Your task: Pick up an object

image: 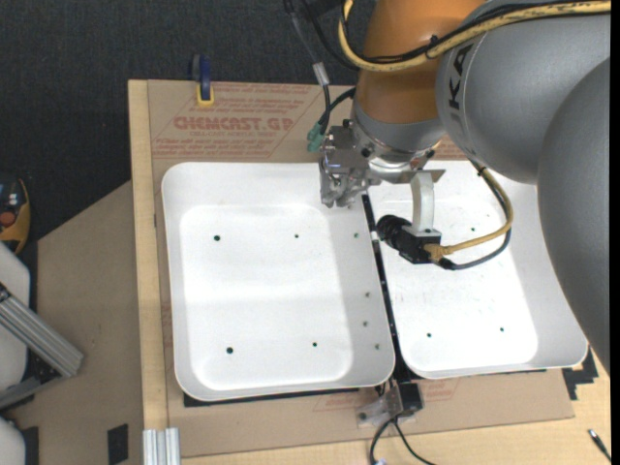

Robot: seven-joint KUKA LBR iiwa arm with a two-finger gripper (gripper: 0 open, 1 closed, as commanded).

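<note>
The gripper [336,180] hung over the far right corner of the left bin [184,260], just beside the seam where the two bins met. Whether it was open or closed could not be told from this slant, and nothing could be seen held in it. The object to be picked up could not be made out either, so its place, its long axis and the way it pointed could not be told.

Above the gripper sat a pale metal wrist, and above that the orange band [417,27], with a yellow cable looped round it. A black plug [405,240] hung from the wrist over the far left part of the right bin [542,356], with a yellow cable curving away from it to the right. The thick grey arm [552,95] came in from the right and covered the far right corner of that bin.

The floor of the left bin showed four small dark dots, two far and two near. Both bins lay on a brown board [252,114] with red lettering along its far edge. A blue clamp [202,77] gripped that far edge to the left. A small black clamp [395,402] sat at the near edge, where the bins met. A grey metal rail [39,335] lay off the board at the left.
</note>
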